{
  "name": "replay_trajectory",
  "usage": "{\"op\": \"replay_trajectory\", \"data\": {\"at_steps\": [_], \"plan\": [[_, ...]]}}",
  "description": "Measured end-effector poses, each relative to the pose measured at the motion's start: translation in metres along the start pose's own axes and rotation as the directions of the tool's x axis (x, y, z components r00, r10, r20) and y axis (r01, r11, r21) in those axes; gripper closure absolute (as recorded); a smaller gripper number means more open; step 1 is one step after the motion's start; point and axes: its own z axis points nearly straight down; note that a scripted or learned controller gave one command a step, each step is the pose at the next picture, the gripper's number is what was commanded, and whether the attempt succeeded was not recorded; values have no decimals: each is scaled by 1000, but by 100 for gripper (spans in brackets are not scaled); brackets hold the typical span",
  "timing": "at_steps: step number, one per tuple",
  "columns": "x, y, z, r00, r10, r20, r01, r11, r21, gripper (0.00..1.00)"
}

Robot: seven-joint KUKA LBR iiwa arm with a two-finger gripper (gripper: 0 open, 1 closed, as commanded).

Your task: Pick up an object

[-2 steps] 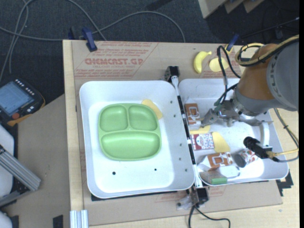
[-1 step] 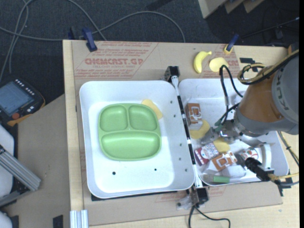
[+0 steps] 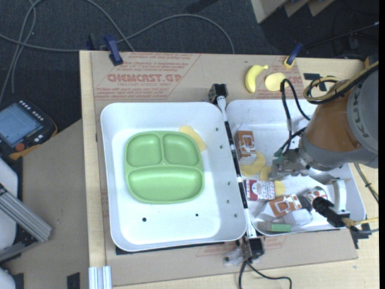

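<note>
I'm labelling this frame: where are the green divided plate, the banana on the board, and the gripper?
green divided plate [image 3: 163, 167], camera view, its centre ridge.
banana [image 3: 254, 77], camera view, mid-curve.
gripper [image 3: 281, 168], camera view, between its fingertips.

A grey KUKA iiwa arm [image 3: 361, 110] with a broad orange band [image 3: 328, 128] above its wrist, the casing rounded and smooth. Part of dark lettering shows on the grey shell. Black cables [image 3: 292, 110] loop along the orange section toward a grey metal gripper [image 3: 283, 163].

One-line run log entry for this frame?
arm: grey KUKA arm over right white bin | gripper: low among snack packets | left bin: green divided plate | grasp: unconfirmed
</note>
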Motion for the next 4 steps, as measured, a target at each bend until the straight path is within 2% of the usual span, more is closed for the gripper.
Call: {"op": "replay_trajectory", "data": {"at_steps": [1,2,3,4], "plan": [[0,0,0,1000,0,0,0,1000,1,0],[3,-38,10,1000,0,-3,0,1000,4,0],[-5,41,11,1000,-2,-2,2,1000,4,0],[15,0,11,1000,-1,-3,1,1000,6,0]]}}
